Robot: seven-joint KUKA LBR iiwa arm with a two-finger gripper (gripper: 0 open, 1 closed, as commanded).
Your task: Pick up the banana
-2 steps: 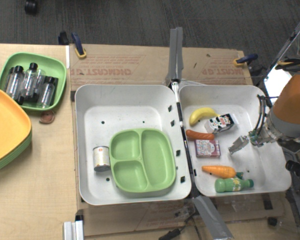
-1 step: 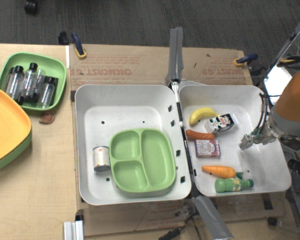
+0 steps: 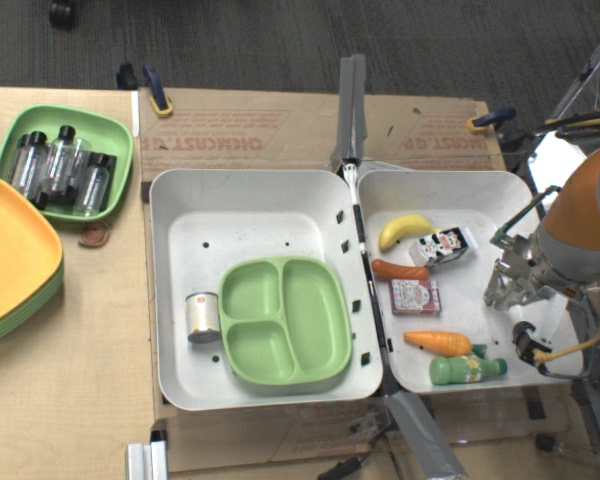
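**Banana sits in the right bin, gripper off to the side**

I am looking down at two white bins. I will use the right bin (image 3: 460, 183) as my landmark. The banana (image 3: 405, 230) lies in its top left part, close to the wall shared with the left bin (image 3: 180, 268). Nothing is touching the banana from above.

Just beside the banana, further into the right bin, is a small black and white carton (image 3: 443, 247). Below the banana is a thin red-orange thing (image 3: 400, 269), then a pink packet (image 3: 415, 296). Nearer the bottom of the right bin lie a carrot (image 3: 438, 343) and a green bottle (image 3: 465, 370) on its side.

The gripper (image 3: 512, 283) hangs over the right bin's far right side, well apart from the banana. I see nothing between its fingers, but I cannot tell if they are apart or together.

The left bin holds a green tray (image 3: 283, 320) with three parts and a small can (image 3: 202, 317) beside it.
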